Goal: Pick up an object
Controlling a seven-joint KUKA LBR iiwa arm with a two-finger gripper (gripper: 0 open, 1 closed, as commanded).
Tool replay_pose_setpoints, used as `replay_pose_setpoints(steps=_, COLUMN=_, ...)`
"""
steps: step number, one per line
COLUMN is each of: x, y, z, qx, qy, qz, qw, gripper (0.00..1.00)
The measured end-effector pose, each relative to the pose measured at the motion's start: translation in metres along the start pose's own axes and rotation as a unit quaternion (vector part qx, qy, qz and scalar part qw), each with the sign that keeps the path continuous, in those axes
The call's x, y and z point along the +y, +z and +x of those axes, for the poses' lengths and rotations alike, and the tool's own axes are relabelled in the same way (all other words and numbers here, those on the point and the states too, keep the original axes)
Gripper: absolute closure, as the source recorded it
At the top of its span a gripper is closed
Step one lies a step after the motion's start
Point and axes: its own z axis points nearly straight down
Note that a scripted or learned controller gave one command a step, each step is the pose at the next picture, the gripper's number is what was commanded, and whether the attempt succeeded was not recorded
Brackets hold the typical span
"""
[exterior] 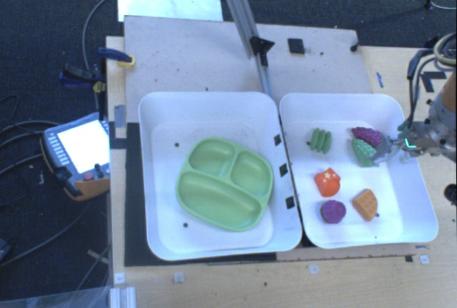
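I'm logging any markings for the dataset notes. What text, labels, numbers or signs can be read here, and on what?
No legible text anywhere.
Handheld pendant: its lit screen is washed out, unreadable.
Bench: blue marks near the right edge, too small to read.
Small black tags on the bin rims: blank or too small to tell.

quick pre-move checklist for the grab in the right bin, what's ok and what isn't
1. Gripper over the right bin: ok, it reaches in from the right edge.
2. Target at the gripper: ok, its tip is at the green toy, with the purple grapes just above.
3. Object held between the fingers: cannot tell, the tip is too small and blurred.
4. Neighbours apart from the target: not ok for the purple grapes, which touch the green toy; ok for the orange-red toy, the purple round toy, the orange wedge and the green pods.
5. Green tray seated in the left bin: ok.
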Motion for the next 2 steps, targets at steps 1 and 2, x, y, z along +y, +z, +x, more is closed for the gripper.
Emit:
replay_pose_setpoints(steps=1, x=0.001, y=-0.001, z=0.000, qx=0.000, qy=0.000, qz=-0.001, qw=1.0000, gripper=0.00)
replay_pose_setpoints(steps=2, x=-0.001, y=0.061, z=-0.001, qx=0.000, qy=0.001, qz=0.000, qw=1.0000, gripper=0.00)
